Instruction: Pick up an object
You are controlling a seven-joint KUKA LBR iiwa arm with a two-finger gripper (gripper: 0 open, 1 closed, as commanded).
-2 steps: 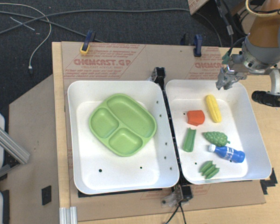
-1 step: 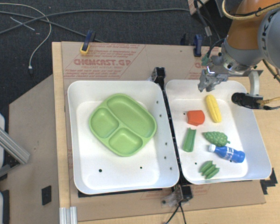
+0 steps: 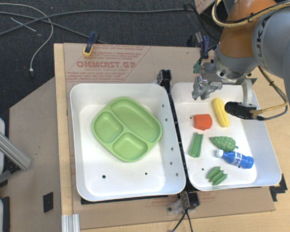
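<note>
My gripper [image 3: 201, 93] hangs over the far left part of the right bin [image 3: 266, 144], its fingers slightly apart with nothing between them. Just right of it lies a yellow corn cob [image 3: 220, 112]. An orange-red block [image 3: 202, 122] sits in front of the gripper. Nearer the front lie a green cucumber [image 3: 196, 144], a bumpy green vegetable [image 3: 223, 142], a blue bottle with a white cap [image 3: 236, 159] and a green pea pod [image 3: 216, 175].
The left bin [image 3: 87, 178] holds a green divided plate [image 3: 127, 128]. A black clamp [image 3: 164, 77] sits at the far end of the divider between the bins. A blue-yellow clip [image 3: 91, 42] lies on the cardboard behind the left bin.
</note>
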